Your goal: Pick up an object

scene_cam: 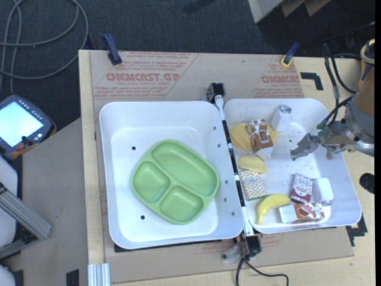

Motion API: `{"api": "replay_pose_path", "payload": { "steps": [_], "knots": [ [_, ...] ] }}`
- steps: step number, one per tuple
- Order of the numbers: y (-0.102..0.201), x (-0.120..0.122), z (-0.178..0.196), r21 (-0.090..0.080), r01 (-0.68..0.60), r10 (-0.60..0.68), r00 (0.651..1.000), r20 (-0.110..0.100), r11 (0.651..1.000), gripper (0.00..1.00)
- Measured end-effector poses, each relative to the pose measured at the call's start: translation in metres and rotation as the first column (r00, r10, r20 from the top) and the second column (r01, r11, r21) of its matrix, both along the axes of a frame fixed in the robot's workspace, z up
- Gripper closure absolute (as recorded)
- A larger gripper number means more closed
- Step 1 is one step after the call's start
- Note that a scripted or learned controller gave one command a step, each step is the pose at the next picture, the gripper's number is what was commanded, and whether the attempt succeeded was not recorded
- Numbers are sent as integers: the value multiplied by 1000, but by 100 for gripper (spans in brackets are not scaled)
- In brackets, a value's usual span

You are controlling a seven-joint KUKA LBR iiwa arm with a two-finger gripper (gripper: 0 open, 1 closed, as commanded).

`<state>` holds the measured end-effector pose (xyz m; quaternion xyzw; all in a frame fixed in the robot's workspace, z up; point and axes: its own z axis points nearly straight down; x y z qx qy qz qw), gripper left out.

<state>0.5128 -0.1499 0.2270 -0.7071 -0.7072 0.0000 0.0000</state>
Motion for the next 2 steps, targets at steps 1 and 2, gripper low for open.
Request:
{"api": "replay_pose_path", "payload": {
  "steps": [1, 2],
  "knots": [
    [40, 65, -138, 1, 0, 0, 1000, -3, 1000, 0],
    [52, 137, -141, -1, 4, -4, 1000, -11, 1000, 0]
  ]
}}
